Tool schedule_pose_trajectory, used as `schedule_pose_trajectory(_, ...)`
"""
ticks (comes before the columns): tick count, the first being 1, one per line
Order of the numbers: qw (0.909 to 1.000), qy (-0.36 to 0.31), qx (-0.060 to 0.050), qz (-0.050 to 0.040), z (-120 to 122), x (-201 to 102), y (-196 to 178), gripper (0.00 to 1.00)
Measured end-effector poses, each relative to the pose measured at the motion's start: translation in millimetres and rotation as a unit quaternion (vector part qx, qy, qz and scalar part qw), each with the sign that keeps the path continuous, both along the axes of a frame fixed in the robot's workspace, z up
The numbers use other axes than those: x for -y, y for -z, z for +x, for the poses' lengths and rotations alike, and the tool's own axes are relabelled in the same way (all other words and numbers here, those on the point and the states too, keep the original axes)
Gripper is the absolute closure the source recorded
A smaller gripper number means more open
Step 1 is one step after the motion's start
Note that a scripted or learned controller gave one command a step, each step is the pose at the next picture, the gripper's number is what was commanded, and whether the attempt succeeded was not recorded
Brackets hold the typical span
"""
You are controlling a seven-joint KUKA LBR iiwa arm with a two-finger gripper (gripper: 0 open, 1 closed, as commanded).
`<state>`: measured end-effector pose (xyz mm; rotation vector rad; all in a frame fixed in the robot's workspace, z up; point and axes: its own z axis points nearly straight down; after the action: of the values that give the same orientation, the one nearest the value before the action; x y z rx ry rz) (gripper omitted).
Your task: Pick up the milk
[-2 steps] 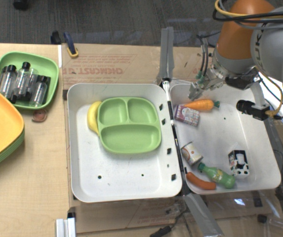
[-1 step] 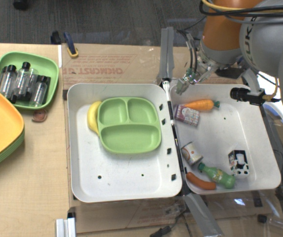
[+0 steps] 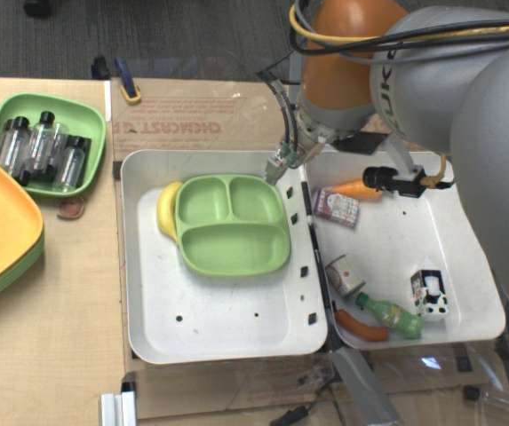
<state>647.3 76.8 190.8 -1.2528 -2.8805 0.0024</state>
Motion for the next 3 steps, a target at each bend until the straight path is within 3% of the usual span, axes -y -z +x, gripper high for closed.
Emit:
schedule_pose_trajectory(1,0.9998,-0.019,0.001,0.0000,-30,54,-26,1.00)
schedule_pose_trajectory(2,0.9989,-0.047,0.000,0.0002,-27,29,0,1.00)
schedule_pose_trajectory(3,0.9983,0.059,0.001,-0.0001,-20,52,-1,1.00)
